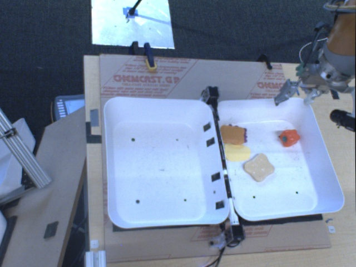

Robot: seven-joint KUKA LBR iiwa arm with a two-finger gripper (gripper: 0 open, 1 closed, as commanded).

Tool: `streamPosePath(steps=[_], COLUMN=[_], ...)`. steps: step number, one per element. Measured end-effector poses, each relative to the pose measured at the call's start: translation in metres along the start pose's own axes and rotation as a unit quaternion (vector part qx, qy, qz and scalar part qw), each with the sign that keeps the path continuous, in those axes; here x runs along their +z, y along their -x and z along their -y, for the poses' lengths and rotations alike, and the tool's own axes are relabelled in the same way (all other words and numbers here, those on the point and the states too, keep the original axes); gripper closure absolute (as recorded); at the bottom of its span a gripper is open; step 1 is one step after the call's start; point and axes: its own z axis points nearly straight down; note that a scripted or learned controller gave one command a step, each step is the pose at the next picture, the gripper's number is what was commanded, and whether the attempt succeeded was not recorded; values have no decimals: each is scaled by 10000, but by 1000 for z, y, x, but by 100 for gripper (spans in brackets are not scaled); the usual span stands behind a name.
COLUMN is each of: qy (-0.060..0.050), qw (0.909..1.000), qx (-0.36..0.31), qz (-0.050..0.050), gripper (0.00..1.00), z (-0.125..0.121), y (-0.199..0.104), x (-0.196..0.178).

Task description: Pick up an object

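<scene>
In the right bin (311,202) lie a small red-orange pepper-like toy (288,138), a tan bread slice (259,167), a flat yellow piece (238,153) and an orange-brown block with a purple edge (234,134). My gripper (297,93) hangs above the back right rim of that bin, up and to the right of the red toy, with its two fingers spread apart and nothing between them. The orange band of the arm (340,35) shows at the right edge.
The left bin (161,166) sits beside the right one, joined by black clips along the shared rim (214,143). A brown board (167,77) lies under both bins. A shiny metal plate (132,15) is at the back, and a metal rail (22,154) at the left.
</scene>
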Motion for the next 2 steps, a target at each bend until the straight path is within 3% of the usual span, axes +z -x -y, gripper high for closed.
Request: streamPosePath(steps=[1, 2], qy=[21, 47], qw=[10000, 10000], qx=[-17, -46], qz=[4, -1], gripper=[100, 100], z=[-1, -5], y=[0, -82], x=[-12, -92])
